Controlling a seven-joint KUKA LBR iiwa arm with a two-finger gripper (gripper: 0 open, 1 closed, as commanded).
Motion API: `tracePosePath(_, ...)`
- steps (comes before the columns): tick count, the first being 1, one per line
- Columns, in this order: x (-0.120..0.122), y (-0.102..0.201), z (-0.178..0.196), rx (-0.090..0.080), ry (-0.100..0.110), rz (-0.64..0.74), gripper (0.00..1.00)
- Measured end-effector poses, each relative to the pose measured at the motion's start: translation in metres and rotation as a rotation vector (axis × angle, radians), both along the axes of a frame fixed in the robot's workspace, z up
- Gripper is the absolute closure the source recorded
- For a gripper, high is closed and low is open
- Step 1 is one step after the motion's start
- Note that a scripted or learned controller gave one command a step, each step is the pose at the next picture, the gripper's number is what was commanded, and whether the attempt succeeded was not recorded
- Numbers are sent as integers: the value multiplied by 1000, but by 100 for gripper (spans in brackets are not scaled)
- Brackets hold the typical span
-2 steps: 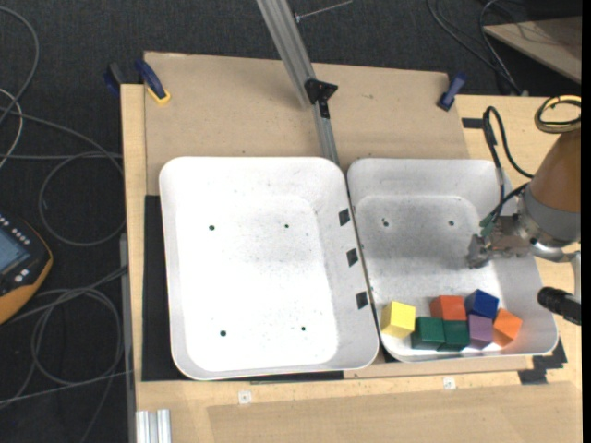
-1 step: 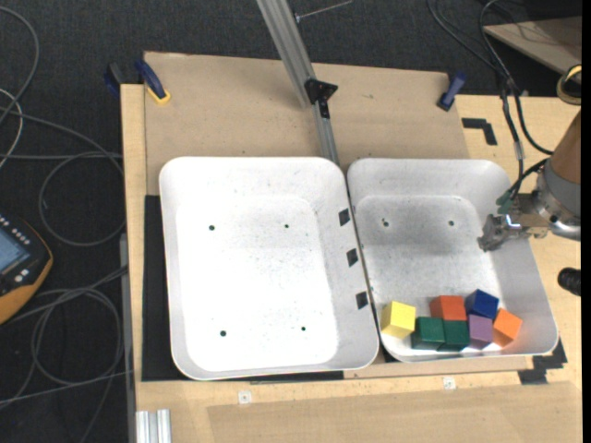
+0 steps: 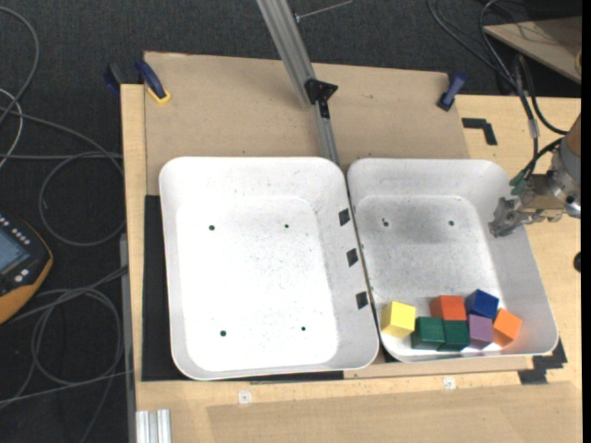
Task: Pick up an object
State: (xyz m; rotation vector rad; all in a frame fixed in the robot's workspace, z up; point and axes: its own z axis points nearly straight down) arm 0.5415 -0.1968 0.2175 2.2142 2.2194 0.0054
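Note:
Several small coloured blocks lie bunched along the near edge of the right bin [image 3: 420, 175]: a yellow block [image 3: 400, 317], two green blocks [image 3: 440, 332], a red-orange block [image 3: 451, 307], a blue block [image 3: 482, 303], a purple block [image 3: 480, 328] and an orange block [image 3: 507, 324]. My gripper [image 3: 505, 220] hangs at the right bin's right rim, well above and behind the blocks. No block is between its fingers.
The left bin [image 3: 254, 266] sits beside the right one, with black clips along the shared edge. A slanted metal pole [image 3: 294, 49] rises behind the bins. Cables and a handheld device [image 3: 18, 266] lie on the floor at left.

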Motion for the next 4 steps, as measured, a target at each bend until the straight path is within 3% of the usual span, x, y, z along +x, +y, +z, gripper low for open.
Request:
tracePosePath(1, 2, 0, 35, 0, 0, 0, 100)
tracePosePath(3, 12, 106, 52, 4, 3, 6, 100)
tracePosePath(4, 12, 159, 36, 5, 10, 4, 100)
